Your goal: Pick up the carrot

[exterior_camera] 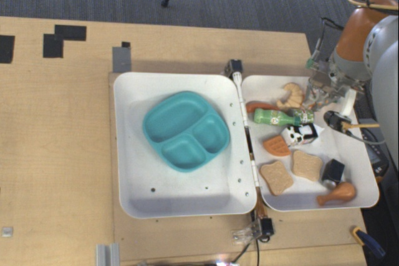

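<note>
The end effector (313, 98) hangs over the back part of the right bin (368, 179), below the grey arm (374, 53) with its orange band, which reaches in from the right. Whether it is apart or together cannot be told; nothing can be seen held in it. Its tip sits just above the cap end of a green bottle (280, 117), which lies on its side across the bin. Just behind the bottle, a tan croissant-shaped piece (291, 94) rests near the bin's back wall.

The carrot (257, 107), a short orange-red stick, lies by the left wall of the right bin, touching or just beside the bottle's left end and apart from the end effector.

In front of the bottle sit a small black-and-white toy (300, 133) and an orange wedge (276, 146). Nearer the front lie two slices of toast (276, 176), a small dark block (333, 171) and a brown drumstick shape (336, 194).

The left bin (134, 196) holds a teal divided plate (186, 130). Both bins rest on the pale wooden counter (56, 152).
</note>
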